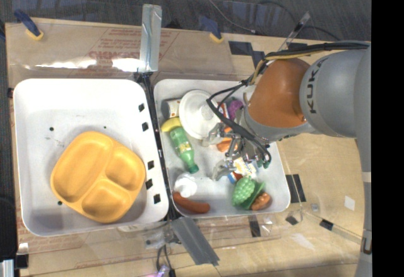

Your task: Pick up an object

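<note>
Gripper [243, 157] low in right bin [278, 168], among toys near green ball [243, 192]; finger state unclear (wrist hides it). You risk glancing grab; crowding shoves bottle [183, 148].

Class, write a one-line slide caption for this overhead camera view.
Grey arm's claw lowered into the cluttered right bin near a green bottle; yellow divided plate lies in the left bin.

A green bottle [182, 148] is lying tilted in the right bin [283, 188], beside a white cup [198, 114] and a yellow banana [170, 124]. A brown sausage [190, 206] is resting along the near wall, a green leafy vegetable [243, 192] sitting near it.
</note>
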`<state>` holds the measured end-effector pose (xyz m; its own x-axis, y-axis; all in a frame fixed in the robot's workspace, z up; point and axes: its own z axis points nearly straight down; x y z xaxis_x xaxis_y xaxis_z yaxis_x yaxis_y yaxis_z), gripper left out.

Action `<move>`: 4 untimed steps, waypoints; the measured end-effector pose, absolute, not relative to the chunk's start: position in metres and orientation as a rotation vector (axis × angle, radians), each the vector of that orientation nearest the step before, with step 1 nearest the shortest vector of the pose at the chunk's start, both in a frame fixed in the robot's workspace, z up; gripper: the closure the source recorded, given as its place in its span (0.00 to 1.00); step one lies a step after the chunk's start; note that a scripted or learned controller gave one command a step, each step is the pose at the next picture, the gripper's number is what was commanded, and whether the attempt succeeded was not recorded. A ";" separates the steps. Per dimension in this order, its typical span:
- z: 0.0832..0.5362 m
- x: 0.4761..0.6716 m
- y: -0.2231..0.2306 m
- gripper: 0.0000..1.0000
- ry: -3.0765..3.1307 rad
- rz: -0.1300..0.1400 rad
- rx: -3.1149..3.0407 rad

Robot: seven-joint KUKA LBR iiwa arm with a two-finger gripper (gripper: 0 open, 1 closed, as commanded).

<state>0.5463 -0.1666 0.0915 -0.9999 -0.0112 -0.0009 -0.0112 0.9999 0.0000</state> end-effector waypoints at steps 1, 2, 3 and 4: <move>0.103 0.549 -0.165 1.00 3.137 -0.001 -0.031; 0.093 0.610 -0.128 1.00 3.140 0.002 0.047; 0.139 0.557 -0.214 1.00 3.134 -0.005 -0.164; 0.137 0.558 -0.211 0.00 3.135 0.000 -0.171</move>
